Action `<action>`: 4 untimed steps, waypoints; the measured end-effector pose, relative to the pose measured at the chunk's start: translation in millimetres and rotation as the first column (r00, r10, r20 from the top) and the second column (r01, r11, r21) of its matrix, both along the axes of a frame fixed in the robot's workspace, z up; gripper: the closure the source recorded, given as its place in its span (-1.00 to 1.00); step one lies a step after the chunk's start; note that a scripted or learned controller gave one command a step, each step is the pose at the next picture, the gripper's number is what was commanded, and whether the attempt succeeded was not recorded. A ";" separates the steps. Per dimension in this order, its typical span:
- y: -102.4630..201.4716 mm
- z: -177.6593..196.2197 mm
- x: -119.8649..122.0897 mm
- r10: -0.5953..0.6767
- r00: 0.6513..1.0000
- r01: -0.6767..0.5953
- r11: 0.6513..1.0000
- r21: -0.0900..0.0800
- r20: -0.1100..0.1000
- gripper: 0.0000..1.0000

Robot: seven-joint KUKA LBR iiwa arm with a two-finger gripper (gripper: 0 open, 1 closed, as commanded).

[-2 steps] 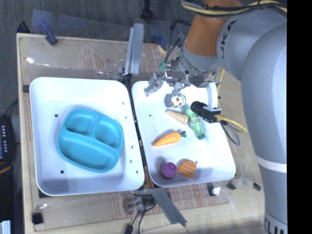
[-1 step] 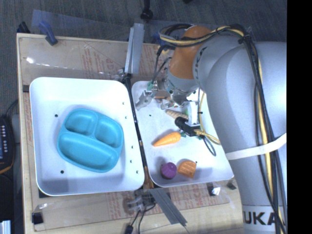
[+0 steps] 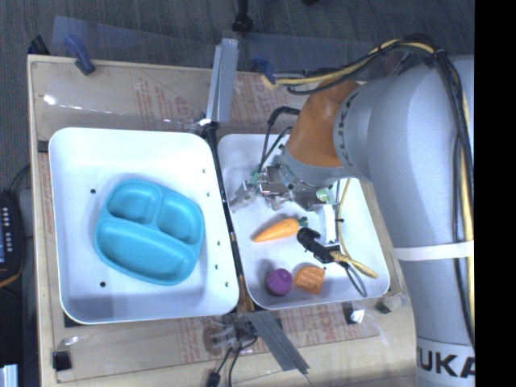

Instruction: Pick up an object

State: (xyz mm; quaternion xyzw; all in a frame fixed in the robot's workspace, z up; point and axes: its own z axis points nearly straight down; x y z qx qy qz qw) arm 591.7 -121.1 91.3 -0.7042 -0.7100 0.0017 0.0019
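The carrot (image 3: 276,230) lies in the right bin (image 3: 367,216), the purple ball (image 3: 279,281) and orange piece (image 3: 309,279) at its six o'clock. The hand (image 3: 246,190) hovers at the carrot's eleven o'clock, released and grasping nothing. I judge the pick not yet done: descent, grasp and lift remain.

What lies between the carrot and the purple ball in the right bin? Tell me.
Bare white bin floor in the camera view. The carrot lies above, the purple ball below, apart, with nothing in the stretch between them.
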 end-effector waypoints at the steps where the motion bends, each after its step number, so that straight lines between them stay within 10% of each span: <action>1: 7.3 3.8 -63.9 -0.012 1.000 0.012 1.000 -0.013 0.010 -1.00; 2: 1.5 1.5 -115.7 -0.007 1.000 0.007 1.000 -0.006 0.006 -1.00; 3: -8.2 -0.3 -40.9 -0.002 1.000 0.002 1.000 0.001 0.001 -1.00; 4: -8.0 8.9 -41.2 0.003 1.000 -0.003 1.000 0.001 -0.003 1.00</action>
